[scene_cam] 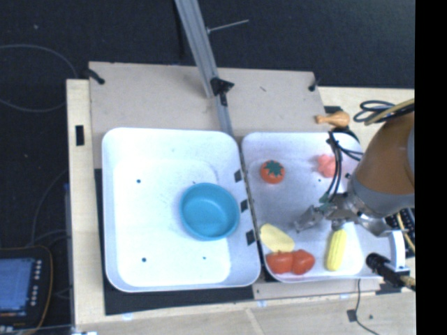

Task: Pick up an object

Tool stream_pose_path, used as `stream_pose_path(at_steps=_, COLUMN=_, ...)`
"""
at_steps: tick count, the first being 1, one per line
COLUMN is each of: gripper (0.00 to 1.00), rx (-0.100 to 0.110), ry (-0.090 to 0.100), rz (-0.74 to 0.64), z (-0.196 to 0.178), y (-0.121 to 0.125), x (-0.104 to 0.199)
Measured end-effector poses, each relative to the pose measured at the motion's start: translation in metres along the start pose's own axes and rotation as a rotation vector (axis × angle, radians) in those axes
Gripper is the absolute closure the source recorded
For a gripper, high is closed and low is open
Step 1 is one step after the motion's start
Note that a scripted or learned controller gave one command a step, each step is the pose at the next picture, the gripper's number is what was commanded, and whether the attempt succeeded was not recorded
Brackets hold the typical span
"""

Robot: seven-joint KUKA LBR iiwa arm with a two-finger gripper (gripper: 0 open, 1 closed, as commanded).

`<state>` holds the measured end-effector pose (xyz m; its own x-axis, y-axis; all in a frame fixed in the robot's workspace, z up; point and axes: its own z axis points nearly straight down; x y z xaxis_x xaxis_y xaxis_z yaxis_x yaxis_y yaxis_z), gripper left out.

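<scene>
The right bin [293, 149] holds a red tomato with a green top [272, 172], a pink piece [325, 164], a pale yellow piece [276, 239], a red pepper-like piece [290, 262] and a yellow corn cob [336, 249]. My gripper [316, 218] hangs low over the middle of this bin, left of the arm's orange band [387, 162]. Its fingers [305, 222] look spread, with nothing between them. The corn lies just below and right of it, the pale yellow piece to its lower left.
The left bin [133, 187] contains a blue bowl [209, 211]. A grey metal pole [199, 44] slants down to the bins' shared back edge. Cables [377, 109] and a small orange object [334, 119] lie behind the right bin.
</scene>
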<state>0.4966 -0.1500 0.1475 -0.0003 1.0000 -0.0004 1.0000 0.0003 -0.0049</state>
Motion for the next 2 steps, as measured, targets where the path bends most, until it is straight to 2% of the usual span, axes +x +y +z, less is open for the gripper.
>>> stream_pose_path(at_steps=1, gripper=0.00, rx=-0.007, ry=-0.003, rz=0.001, z=0.049, y=0.001, x=-0.002)
stream_pose_path(at_steps=2, gripper=1.00, rx=-0.014, ry=-0.001, rz=0.011, z=0.034, y=0.003, x=-0.002)
